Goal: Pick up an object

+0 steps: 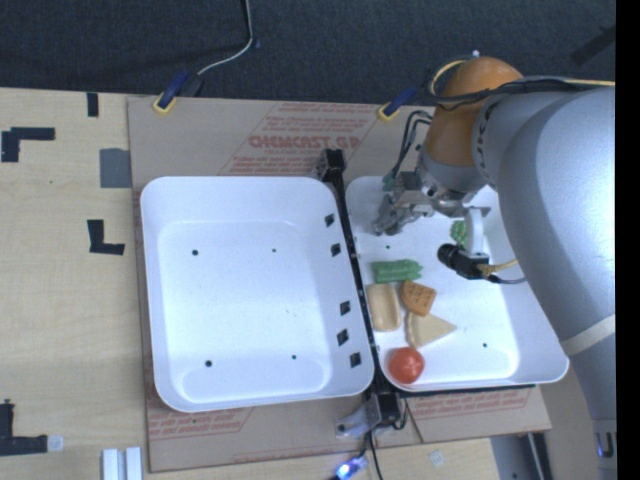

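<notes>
Lying at left, shallow white plastic bin (240, 288). Right white bin (500, 353) holds green oblong piece (397, 269), tan bread-like pieces (383, 306), orange-brown wedge (417, 296), round red tomato-like item (405, 365) nearest. Gripper (390, 218) over that bin's far left; finger state: cannot tell.

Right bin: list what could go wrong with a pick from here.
1. The green piece, two tan pieces and wedge lie packed together; the gripper may nudge neighbours or catch two.
2. The red ball sits by the right bin's front wall and could roll.
</notes>
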You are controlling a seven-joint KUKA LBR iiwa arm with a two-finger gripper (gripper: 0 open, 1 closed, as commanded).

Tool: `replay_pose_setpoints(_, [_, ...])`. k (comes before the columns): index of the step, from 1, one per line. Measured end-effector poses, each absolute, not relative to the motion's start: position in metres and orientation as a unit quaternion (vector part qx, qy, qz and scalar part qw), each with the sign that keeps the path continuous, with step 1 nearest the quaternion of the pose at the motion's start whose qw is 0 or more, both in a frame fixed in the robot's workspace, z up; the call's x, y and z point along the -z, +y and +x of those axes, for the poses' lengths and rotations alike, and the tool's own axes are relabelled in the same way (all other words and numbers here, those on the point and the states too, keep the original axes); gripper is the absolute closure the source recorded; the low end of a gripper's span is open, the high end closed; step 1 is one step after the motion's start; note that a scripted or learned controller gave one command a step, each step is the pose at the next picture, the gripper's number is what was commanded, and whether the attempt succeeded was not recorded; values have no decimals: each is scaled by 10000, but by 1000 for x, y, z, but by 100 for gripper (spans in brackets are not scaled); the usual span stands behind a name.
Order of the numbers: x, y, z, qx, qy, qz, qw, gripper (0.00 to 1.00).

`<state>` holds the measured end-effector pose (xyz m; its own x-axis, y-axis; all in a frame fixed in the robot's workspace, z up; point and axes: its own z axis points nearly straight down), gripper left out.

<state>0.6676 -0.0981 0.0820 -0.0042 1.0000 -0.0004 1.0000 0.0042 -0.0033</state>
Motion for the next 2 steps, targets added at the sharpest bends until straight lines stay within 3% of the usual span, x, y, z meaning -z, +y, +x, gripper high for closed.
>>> replay_pose_setpoints(1, [-123, -162, 668, -3, -7061, -7081, -21, 100])
replay_pose_setpoints(2, [-83, -112, 668, -13, -7086, -7056, 14, 100])
